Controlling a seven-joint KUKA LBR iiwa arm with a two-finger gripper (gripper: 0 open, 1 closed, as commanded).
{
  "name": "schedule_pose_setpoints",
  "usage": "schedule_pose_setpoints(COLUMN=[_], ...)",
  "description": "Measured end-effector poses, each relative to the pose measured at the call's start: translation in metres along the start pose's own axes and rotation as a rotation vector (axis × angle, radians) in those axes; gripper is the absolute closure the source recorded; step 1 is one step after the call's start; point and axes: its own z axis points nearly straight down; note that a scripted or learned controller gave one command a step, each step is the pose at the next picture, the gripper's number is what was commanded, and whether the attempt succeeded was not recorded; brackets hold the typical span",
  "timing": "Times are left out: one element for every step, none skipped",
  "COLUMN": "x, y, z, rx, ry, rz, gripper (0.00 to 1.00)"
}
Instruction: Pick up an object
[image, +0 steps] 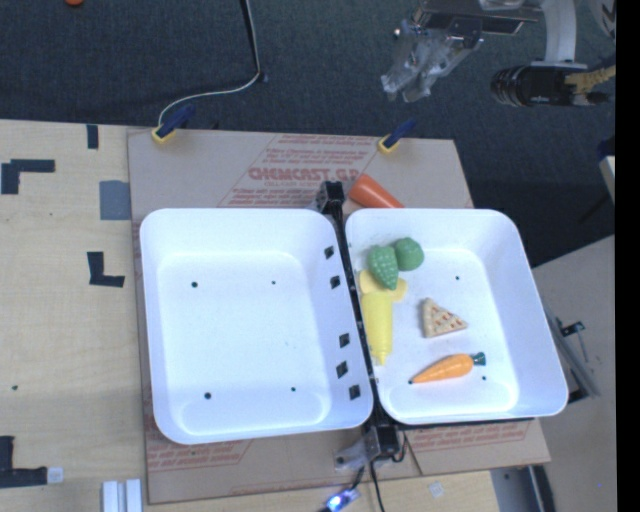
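Bench (60, 300) carries two white bins side by side; landmark is the right bin (500, 250). Left bin (240, 310) sits touching its left wall, nothing visible inside. Right bin holds all candidate objects: yellow corn-like piece (379, 320) along its left wall, green broccoli-like toy (393, 260) at the corn's upper end, touching it, orange carrot (442, 369) near its front wall, small pizza-slice wedge (440, 320) near its centre. An orange-red piece (375, 191) lies outside, just behind its back-left corner. Pincer (412, 78) hangs high, well behind the right bin, holding nothing; blurred, so can't tell spread or pressed together. Judgement: toys look light, stiff plastic, smooth so possibly slippery. Carrot best pick: apart from neighbours, take across its thick middle. Wedge flat, harder.
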Motion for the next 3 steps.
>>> schedule_pose_setpoints(x=[0.026,0.043,0.074], y=[-0.014,-0.040,-0.085], z=[0.002,0.000,0.007], rx=[-0.001,-0.001,0.001], ry=[0.000,0.000,0.001], rz=[0.000,0.000,-0.002], gripper=[1.00,1.00,1.00])
